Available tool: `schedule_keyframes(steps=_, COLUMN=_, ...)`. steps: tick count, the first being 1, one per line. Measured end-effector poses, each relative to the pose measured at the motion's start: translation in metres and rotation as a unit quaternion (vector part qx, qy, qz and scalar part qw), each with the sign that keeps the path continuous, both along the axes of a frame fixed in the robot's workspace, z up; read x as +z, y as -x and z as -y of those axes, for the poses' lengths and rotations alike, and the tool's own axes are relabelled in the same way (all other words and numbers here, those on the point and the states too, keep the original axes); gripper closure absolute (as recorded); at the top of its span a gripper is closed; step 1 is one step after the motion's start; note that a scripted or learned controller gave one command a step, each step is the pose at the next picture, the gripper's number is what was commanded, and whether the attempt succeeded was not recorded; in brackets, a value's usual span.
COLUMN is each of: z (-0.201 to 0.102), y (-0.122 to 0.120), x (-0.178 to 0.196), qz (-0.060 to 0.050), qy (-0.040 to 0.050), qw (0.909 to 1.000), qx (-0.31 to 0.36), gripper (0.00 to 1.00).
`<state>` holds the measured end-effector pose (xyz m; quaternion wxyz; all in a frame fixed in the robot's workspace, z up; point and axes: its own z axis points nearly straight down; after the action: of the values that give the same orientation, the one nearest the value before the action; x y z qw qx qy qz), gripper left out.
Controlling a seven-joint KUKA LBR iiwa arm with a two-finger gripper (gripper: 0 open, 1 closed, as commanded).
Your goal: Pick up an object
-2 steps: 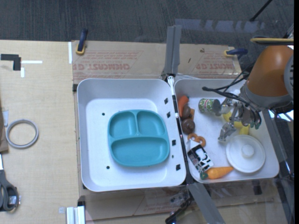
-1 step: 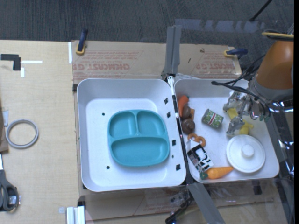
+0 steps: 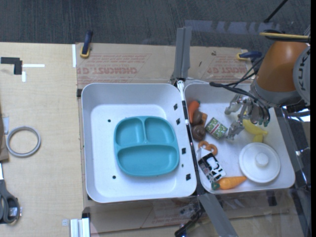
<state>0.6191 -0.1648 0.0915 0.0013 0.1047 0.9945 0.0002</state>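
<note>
- The hand (image 3: 239, 124) hangs low in the right bin (image 3: 284, 181), its finger state cannot be told.
- Nothing lifted yet; green packet (image 3: 215, 127) just left, banana (image 3: 256, 129) just right.

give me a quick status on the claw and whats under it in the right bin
Claw open, nothing between its fingers, low over right bin. Green packet just left of it, yellow item just right. White round lid close below.

One overhead camera — slanted, both bins (image 3: 89, 147)
</note>
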Motion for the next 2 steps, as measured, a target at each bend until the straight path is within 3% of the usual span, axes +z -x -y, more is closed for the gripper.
schedule_keyframes(steps=1, z=-0.052, y=0.023, x=0.0, qz=0.0, qy=-0.0001, qw=0.9995, qx=-0.03, gripper=0.0)
schedule_keyframes(steps=2, z=-0.072, y=0.029, x=0.001, qz=0.001, qy=0.0004, qw=0.9995, qx=-0.032, gripper=0.0)
